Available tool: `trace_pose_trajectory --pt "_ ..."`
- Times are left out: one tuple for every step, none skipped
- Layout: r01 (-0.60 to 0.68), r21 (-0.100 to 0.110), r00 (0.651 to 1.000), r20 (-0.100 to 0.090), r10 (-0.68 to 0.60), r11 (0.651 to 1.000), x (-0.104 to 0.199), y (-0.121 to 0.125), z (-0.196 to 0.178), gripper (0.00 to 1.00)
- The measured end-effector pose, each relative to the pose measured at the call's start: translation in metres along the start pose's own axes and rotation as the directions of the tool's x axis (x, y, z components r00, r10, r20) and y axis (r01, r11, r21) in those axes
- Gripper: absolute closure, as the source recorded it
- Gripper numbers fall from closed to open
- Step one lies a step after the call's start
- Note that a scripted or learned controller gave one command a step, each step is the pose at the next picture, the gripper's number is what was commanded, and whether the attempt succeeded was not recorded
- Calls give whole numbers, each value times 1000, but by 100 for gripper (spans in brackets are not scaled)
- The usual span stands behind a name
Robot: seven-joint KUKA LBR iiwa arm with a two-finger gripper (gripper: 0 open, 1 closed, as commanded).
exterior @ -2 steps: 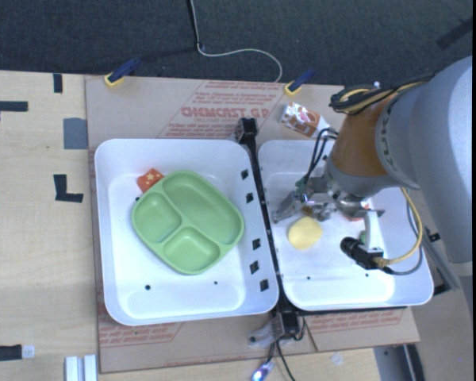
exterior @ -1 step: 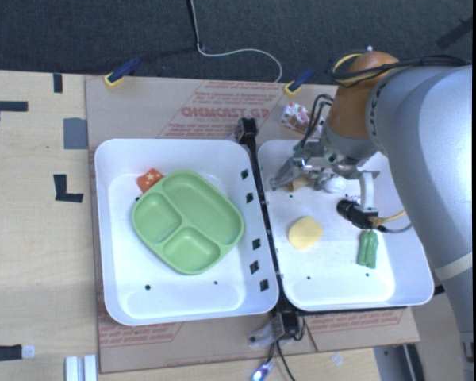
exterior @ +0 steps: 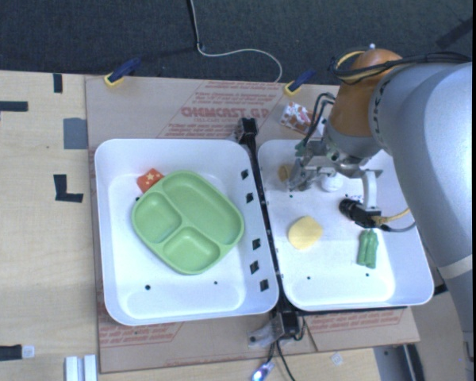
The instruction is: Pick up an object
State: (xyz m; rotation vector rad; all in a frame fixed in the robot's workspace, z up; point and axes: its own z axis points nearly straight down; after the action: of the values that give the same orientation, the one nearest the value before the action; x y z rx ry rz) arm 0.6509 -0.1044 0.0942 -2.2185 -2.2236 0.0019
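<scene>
One camera looks down from above at a slant on my counter (exterior: pixel 32 213) and both bins.

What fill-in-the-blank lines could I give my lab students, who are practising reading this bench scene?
1. The green divided plate lies in the ____ bin.
2. The small orange piece sits by the plate's upper-____ edge.
3. The round yellow object shares the right bin with a small ____ object to its right.
4. The gripper is over the ____ bin.

Missing words: left; left; green; right
</scene>
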Motion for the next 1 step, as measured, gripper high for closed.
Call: trace_pose_trajectory --pt "0 20 1000 -1 0 1000 9 14 12 100"
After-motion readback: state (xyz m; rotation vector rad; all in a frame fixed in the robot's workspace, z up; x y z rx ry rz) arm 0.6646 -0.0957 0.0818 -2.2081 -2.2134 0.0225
